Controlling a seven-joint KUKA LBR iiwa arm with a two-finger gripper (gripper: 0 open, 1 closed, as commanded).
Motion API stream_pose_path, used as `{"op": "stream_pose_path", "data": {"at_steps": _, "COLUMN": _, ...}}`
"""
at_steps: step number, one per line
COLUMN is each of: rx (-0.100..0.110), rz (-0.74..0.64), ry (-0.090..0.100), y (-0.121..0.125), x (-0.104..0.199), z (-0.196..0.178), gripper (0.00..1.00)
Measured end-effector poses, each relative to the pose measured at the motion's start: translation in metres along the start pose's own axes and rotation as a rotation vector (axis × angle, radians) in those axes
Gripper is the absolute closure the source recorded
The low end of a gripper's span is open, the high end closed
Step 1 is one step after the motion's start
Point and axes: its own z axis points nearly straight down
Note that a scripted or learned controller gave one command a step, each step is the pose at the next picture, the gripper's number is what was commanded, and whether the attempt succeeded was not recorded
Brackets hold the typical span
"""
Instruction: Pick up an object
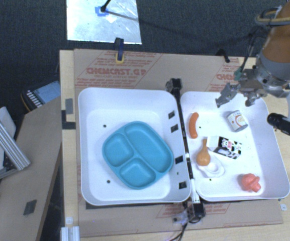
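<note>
The gripper (237, 95) hovers wide open and holds nothing. Just below it lies a small white can (236, 120); best to descend straight, straddle the can's sides, then close.

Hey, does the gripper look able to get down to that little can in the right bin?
Probably yes. The gripper hangs just above the small can, which lies apart from the black-and-white carton, with nothing over it.

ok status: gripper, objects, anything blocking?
Gripper above right bin's far edge, holding nothing. Small can nearest it; hot dog further off. Path unobstructed.
</note>
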Motion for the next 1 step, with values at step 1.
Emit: {"op": "stream_pose_path", "data": {"at_steps": 1, "rx": -0.01, "rz": -0.002, "ry": -0.001, "y": 0.0017, "x": 0.0001, "z": -0.0055, "gripper": 0.0}}
